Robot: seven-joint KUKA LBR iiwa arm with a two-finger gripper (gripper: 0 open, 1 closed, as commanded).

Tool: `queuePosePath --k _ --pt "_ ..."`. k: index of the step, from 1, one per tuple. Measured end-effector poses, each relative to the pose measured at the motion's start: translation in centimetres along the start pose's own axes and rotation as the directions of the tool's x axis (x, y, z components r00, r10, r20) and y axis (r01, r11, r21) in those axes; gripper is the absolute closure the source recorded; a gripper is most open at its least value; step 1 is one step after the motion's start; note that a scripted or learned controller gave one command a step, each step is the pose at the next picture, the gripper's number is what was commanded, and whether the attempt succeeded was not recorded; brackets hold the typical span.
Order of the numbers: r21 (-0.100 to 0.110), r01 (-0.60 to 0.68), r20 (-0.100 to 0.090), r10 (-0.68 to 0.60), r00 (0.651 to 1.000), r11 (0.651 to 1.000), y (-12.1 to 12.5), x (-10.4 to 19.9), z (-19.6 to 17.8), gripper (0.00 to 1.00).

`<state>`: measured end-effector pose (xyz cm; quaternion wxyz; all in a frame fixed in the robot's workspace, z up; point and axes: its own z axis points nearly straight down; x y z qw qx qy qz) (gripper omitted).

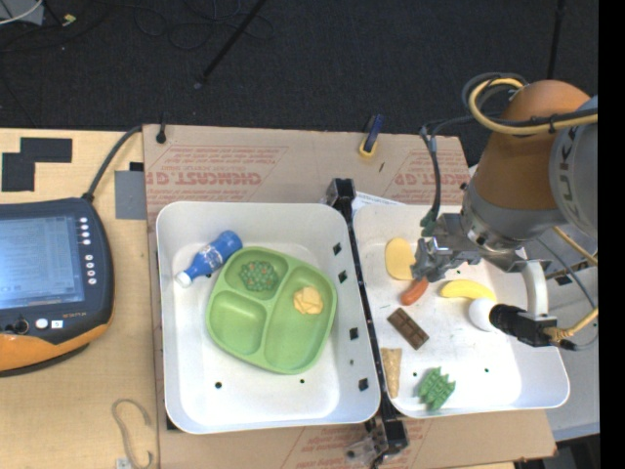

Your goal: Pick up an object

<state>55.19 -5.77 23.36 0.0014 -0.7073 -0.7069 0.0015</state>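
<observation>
The gripper [427, 267] hangs low over the right bin [547, 384], with the orange arm [532, 164] above it. Its fingers point down at a small red-orange carrot [416, 291]. The carrot lies on the bin floor just under and a bit in front of the fingers, right by their tips. I cannot tell if the fingers are open or closed, because the dark metal hides the tips. I also cannot tell if they touch the carrot. The carrot looks tilted, with its long side running from the fingers down toward the left. A flat yellow piece [399, 258] sits just to the left of the fingers. A banana [466, 289] lies just to their right, and a white ball [481, 313] is a bit past that. A brown bar [407, 327] lies below the carrot, farther from the fingers. A green toy [436, 387] and a cone [391, 369] are well away at the near end of the bin. I think the carrot is the thing to grab, since it is the closest. The fingers should close across its thin side, not along its long side. The yellow piece and banana are close, so they could get bumped.
</observation>
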Motion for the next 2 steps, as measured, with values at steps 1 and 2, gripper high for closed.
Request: queuePosePath --k 1,2 --pt "-0.002 0.001 0.0 -0.001 1.0 1.0 1.04 0.99 -0.05 1.0" --pt "0.001 0.0 0.0 0.0 1.0 1.0 0.21 0.57 -0.29 1.0"
